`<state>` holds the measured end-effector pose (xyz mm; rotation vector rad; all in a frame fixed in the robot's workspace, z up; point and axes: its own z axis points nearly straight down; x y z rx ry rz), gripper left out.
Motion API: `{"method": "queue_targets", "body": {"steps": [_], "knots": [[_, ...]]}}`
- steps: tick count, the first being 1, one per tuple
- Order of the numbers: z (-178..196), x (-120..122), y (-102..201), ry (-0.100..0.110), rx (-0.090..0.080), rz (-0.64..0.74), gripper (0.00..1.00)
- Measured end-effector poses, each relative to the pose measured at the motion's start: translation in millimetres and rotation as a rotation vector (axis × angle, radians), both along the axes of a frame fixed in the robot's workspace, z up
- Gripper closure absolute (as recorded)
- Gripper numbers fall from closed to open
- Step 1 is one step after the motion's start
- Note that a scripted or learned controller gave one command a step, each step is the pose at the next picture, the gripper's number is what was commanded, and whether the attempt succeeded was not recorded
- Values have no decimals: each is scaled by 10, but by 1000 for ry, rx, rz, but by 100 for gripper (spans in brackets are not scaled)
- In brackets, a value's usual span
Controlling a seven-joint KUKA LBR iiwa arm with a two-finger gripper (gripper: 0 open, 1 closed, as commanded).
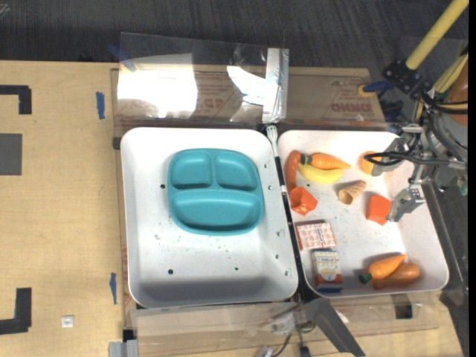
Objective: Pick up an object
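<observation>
Nearest me, along the close rim of the right bin (435, 285), lie a small juice-box-like carton (326, 267) and, further right, an orange carrot (382, 266) resting against a brown potato-like piece (402, 275).

Going from the left: the left bin (149, 274) holds a teal divided plate (216, 190) and nothing I would count as a pick candidate. Over the divider, the right bin carries the clutter: a red pepper-like piece (301, 199) near the left wall, a red-and-white packet (315, 236) just nearer than it, a banana (320, 173) with a second carrot (325, 161) touching it on the far side, a cone-shaped piece (352, 193) in the middle, and an orange block (378, 208) toward the right.

My gripper (405, 201) sits just right of that orange block, low over the bin. I cannot tell from this slant how its tips are set. Nothing appears between them.

My read: the pick is not done. Every object lies on the bin floor. The orange block looks the likeliest target; closing on it and lifting are what remain.
</observation>
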<state>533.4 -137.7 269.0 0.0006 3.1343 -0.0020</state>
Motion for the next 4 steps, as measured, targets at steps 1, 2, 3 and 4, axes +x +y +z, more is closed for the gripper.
{"method": "queue_targets", "body": {"steps": [1,2,3,4], "knots": [[-951,414,95,9,3,61,0],[-1621,921,149,6,2,73,0],[-1777,1017,421,11,-3,-39,0],[-1788,600,470,-5,2,-110,0]]}}
